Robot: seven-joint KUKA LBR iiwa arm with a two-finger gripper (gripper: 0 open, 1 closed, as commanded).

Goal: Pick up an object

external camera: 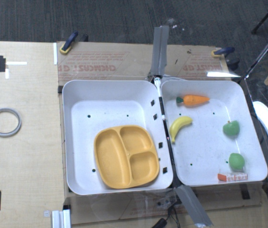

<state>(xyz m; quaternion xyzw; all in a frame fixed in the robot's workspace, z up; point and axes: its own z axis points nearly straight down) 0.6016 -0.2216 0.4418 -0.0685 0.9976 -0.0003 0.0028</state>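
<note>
How far the claw is open, and whether it has hold of anything, cannot be told.

The loose objects lie in the right shallow white plastic bin. An orange toy carrot with a green top lies near the bin's far edge, toward its far left corner. Its long axis runs side to side, roughly parallel to that far edge, with the green top at the left end and the narrow tip pointing right. A yellow toy banana lies just nearer than the carrot, close beside the bin's left wall. It is curved, and its long axis runs on a diagonal, one end up toward the right and the other down toward the left wall.

A round green toy fruit sits near the right wall, about midway along it. A second round green toy fruit sits nearer the bin's near right corner. A small flat red and white packet lies just beside it, against the near edge, its long side along that edge.

The left shallow white plastic bin touches the right one along their shared wall. It holds a yellow plastic plate with three compartments, lying flat in the near half, toward the near right corner.

Outside the bins, a grey roll of tape lies on the bench near its left edge.
</note>
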